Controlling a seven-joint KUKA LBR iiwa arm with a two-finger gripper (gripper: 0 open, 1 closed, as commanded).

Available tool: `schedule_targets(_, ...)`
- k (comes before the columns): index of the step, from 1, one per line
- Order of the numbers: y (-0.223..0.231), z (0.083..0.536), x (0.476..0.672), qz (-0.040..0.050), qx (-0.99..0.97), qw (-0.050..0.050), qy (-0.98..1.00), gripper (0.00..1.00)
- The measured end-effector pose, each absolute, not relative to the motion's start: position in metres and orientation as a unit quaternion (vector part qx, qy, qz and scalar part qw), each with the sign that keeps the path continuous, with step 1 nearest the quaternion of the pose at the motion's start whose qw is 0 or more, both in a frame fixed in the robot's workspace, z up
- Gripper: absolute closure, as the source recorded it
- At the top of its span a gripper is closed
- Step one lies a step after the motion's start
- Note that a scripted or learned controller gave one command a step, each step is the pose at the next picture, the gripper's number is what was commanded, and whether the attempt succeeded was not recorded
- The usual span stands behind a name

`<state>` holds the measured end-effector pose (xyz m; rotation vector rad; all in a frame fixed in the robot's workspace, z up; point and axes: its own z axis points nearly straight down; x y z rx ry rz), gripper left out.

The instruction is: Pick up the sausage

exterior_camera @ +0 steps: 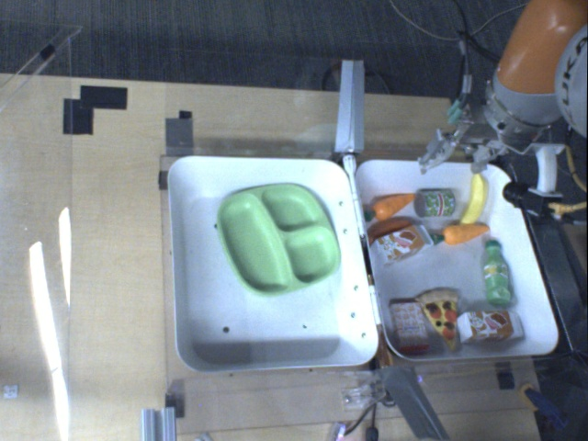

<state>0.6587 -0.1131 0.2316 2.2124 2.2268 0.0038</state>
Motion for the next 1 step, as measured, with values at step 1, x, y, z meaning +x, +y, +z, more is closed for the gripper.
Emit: schedule_targets(1,-0.126,0.1219,0.6746,0.009,0.81,0.01,0.586,0.0)
